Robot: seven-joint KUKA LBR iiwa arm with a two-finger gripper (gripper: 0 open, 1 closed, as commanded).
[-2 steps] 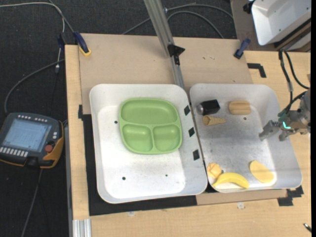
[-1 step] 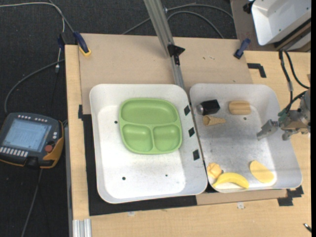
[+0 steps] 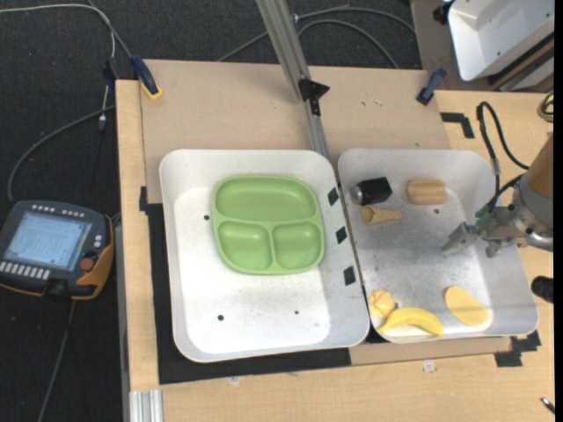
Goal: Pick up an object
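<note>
The right bin (image 3: 413,262) holds several small items: a black block (image 3: 374,189), a tan wooden cylinder (image 3: 427,192), a small tan wedge (image 3: 380,215), a yellow banana (image 3: 412,321), a pale yellow lump (image 3: 382,302) and a yellow oval piece (image 3: 465,306). My gripper (image 3: 472,242) hangs over the bin's right side, above the oval piece and below the cylinder. Its fingers are spread open with nothing between them. A green divided plate (image 3: 266,222) lies in the left bin (image 3: 193,315).
A metal pole (image 3: 295,51) slants down to the seam between the bins. A teach pendant (image 3: 48,246) lies off the bench at the left. Blue clamps (image 3: 145,77) sit at the bench's back corners. Cables run at the right edge.
</note>
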